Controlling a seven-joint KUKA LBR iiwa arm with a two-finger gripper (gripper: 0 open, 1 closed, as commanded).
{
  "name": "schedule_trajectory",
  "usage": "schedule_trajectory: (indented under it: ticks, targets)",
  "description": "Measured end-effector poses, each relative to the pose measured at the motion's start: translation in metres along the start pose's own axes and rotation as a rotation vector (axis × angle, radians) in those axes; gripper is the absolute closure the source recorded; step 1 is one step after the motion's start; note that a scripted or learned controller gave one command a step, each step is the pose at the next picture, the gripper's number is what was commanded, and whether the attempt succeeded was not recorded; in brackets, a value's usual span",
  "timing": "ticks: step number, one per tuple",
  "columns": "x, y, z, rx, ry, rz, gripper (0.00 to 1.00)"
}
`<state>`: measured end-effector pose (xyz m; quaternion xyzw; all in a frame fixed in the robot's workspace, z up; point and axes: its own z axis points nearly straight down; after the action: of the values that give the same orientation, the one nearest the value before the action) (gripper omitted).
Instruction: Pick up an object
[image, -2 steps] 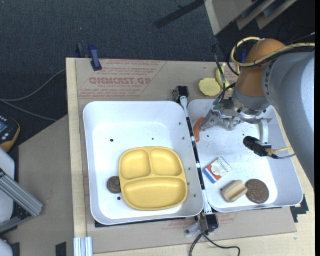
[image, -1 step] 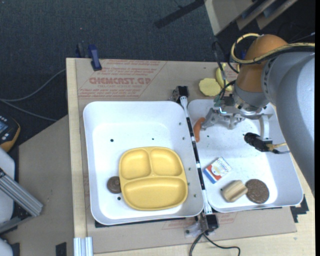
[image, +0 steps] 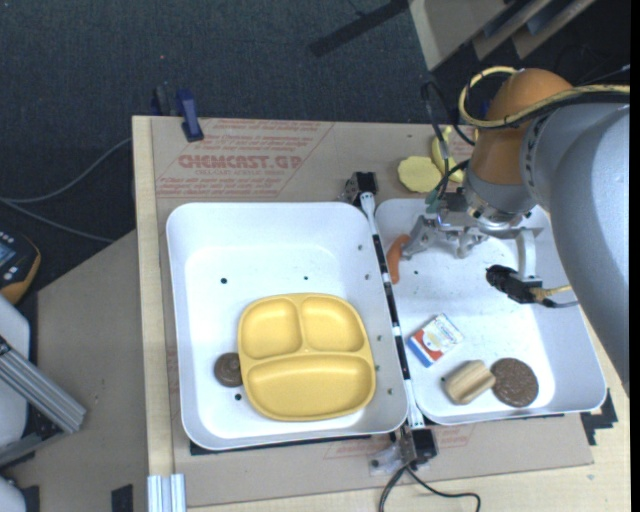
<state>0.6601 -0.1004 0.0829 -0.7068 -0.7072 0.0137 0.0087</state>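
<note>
**Arm reaching in, end effector low**

The grey arm (image: 590, 170) enters from the right, its orange band (image: 512, 120) just above the wrist. The metal end effector (image: 462, 238) points downward over the back part of the right-hand white bin (image: 570, 395).

The 2 shallow white plastic bins (image: 200, 300) looked smooth and faintly glossy. The yellow divided plastic tray (image: 303, 355) had a soft sheen. The brown cardboard sheet (image: 240, 160) beneath looked matt, and the grey arm casing (image: 590, 180) smooth.
</note>
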Motion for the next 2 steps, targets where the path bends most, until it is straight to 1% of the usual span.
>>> schedule_trajectory:
  ticks: [1, 2]
  targets:
    - [-0.0013, 0.0, 0.0002, 0.0, 0.003, 0.0, 0.0]
    - [-0.0001, 0.0001, 0.0, 0.0, 0.001, 0.0, 0.0]
